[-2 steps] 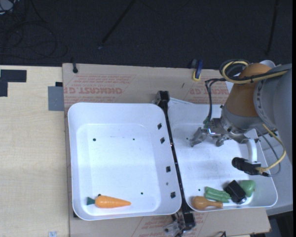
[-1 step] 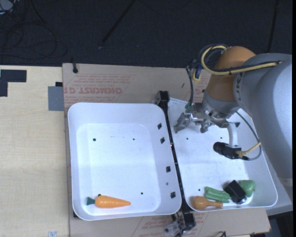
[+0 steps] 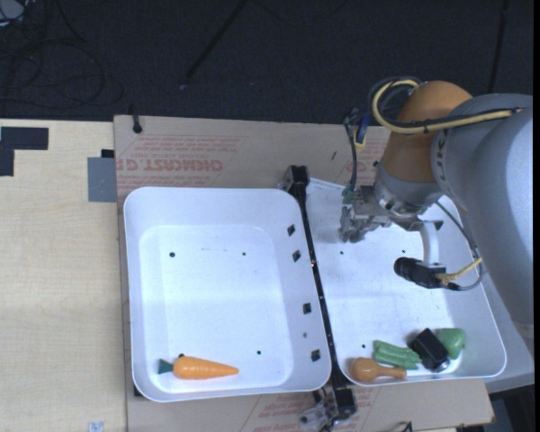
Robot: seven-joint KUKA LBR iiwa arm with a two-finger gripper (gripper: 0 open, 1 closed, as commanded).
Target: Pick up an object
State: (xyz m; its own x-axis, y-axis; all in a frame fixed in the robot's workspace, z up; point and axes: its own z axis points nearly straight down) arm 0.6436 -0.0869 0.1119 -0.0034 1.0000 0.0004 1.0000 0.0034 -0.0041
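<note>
The grey arm (image 3: 490, 165) reaches in from the right of the camera view, its orange band (image 3: 423, 120) sitting above the wrist. The wrist bends downward, with the pincer (image 3: 353, 232) pointing down. Yellow and grey cables loop around the wrist.

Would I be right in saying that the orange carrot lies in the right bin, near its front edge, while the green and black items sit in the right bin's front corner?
Not quite: the camera view shows the orange carrot in the left bin, near its front edge. The rest holds: the green items and the black item sit in the front corner of the right bin.
</note>
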